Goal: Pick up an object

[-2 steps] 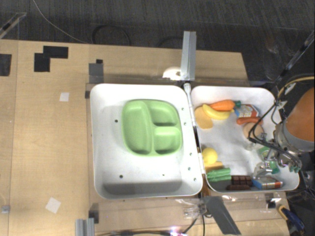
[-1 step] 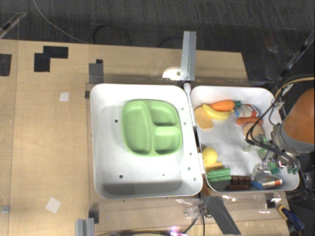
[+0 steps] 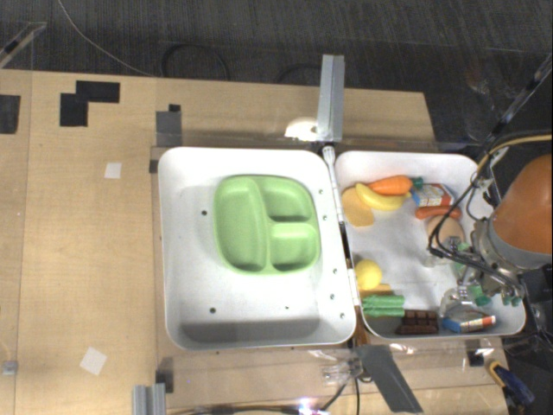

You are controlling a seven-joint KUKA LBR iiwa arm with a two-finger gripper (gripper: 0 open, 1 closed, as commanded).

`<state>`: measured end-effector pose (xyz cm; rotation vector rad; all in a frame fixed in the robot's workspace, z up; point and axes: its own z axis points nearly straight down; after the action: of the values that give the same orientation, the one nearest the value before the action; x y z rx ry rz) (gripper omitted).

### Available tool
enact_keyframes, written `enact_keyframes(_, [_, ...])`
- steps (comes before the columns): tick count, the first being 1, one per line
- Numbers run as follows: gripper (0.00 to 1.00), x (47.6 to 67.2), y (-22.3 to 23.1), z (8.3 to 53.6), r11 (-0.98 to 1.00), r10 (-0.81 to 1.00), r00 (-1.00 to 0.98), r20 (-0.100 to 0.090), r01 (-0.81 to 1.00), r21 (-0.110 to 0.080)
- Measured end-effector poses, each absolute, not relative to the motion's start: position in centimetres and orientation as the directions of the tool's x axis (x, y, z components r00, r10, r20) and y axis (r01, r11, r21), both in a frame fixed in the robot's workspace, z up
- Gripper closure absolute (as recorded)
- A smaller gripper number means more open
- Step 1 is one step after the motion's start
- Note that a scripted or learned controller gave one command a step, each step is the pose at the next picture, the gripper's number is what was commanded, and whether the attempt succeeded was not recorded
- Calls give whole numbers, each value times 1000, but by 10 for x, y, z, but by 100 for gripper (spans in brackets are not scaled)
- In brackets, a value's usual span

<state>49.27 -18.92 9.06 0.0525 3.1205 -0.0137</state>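
Note:
The right bin (image 3: 406, 258) holds several small things. An orange carrot (image 3: 390, 184) and a yellow banana (image 3: 378, 199) lie at its far left, and a red and white item (image 3: 432, 201) lies beside them. A yellow lemon (image 3: 369, 274) rests above a green block (image 3: 383, 304), with a brown bar (image 3: 418, 322) at the near edge. My gripper (image 3: 464, 302) hangs low over the near right corner, just above a blue and orange marker (image 3: 467, 323). The orange band (image 3: 524, 210) of the arm is above it.
The left bin (image 3: 186, 232) holds a green divided plate (image 3: 263, 224). Black cables (image 3: 449, 223) loop from the arm over the right bin's right side. A metal post (image 3: 331, 98) stands behind the seam between the bins. Wooden bench lies all around.

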Motion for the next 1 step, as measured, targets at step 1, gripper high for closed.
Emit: enact_keyframes(1, [0,490,-180,96,996,-85,-996,-9,-85,-3])
